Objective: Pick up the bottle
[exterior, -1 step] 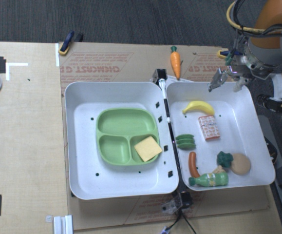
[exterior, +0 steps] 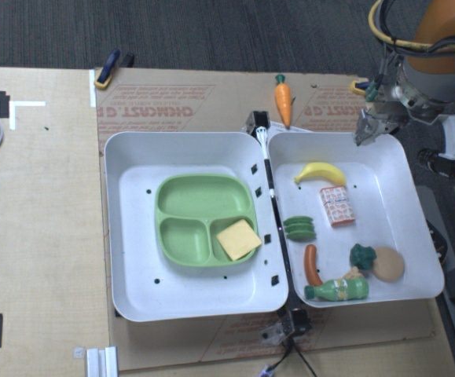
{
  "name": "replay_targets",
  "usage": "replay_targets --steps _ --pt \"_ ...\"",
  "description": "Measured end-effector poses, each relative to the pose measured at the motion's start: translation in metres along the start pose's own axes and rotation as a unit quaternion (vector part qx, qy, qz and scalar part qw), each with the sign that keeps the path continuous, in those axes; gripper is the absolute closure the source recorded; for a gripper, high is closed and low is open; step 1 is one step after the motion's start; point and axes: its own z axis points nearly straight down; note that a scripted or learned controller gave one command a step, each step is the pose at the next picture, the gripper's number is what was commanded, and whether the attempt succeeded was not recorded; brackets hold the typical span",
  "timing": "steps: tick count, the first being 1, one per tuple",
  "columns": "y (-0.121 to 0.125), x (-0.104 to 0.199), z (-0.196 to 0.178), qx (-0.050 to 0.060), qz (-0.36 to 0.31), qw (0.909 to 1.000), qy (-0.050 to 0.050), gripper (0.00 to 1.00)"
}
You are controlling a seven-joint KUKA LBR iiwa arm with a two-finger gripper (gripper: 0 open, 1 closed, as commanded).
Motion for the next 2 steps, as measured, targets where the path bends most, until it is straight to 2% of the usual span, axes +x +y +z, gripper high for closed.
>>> replay_targets --steps 1,2 --pt "-0.059 0.132 0.034 0.001 -0.121 0.9926 0.001 1.0" --pt "-0.159 0.195 0.031 0.001 -0.117 0.9932 0.001 1.0"
